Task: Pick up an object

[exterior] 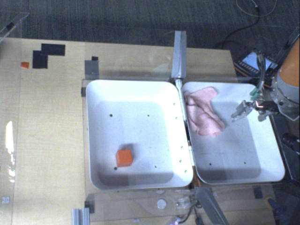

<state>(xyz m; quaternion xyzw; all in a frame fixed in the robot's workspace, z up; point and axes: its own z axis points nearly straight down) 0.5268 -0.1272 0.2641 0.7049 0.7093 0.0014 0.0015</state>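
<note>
well, you have one small orange block (124,158) lying low in the left bin (136,90), and one crumpled pink cloth (202,111) by the right bin's (276,165) left wall. your arm (287,86) leans in from the right, gripper (240,111) hovering beside the cloth, fingers spread with nothing between them.

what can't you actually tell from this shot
- End effector, camera view: too small and blurred to tell open or shut.
- Arm: cut off by the right edge.
- Pink cloth: its folds hide what lies under it.
- Orange block: underside hidden.
</note>
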